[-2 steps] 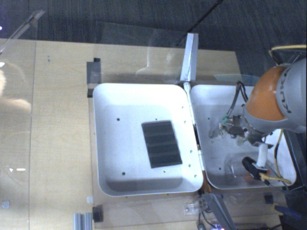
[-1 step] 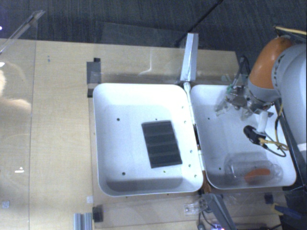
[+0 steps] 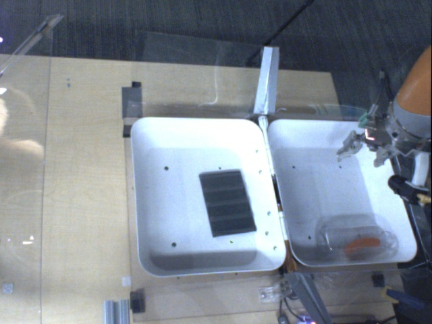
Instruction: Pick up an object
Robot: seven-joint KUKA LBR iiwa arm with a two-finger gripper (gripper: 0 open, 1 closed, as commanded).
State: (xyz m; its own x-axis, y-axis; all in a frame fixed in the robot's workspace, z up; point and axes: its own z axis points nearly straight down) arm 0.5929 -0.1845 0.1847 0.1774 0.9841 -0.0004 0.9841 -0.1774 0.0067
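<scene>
No brand, label or readable writing shows on anything here. The grey arm with the orange band [image 3: 413, 90] enters at about three o'clock and bends down over the far right part of the right-hand shallow white bin [image 3: 317, 181], its wrist hanging above the bin's two o'clock corner. The pincer [image 3: 364, 146] points down and toward nine o'clock; its two thin fingers [image 3: 349, 145] look spread a little apart with nothing between them, hovering above bare bin floor. The task's thing, a clear plastic container with something orange inside [image 3: 358, 241], lies on its side at about five o'clock in that same bin, near the front wall and well apart from the pincer. The left-hand shallow white bin [image 3: 155, 181] sits just beside the right one, their walls meeting along a centre seam. On its floor, slightly toward five o'clock of its middle, lies a dark ribbed rectangular pad [image 3: 227, 202], tilted so its long side runs from eleven to five o'clock. Both bins rest on the pale wooden surface [image 3: 74, 181]. A grey metal upright post [image 3: 267, 79] stands at twelve o'clock where the two bins meet.
</scene>
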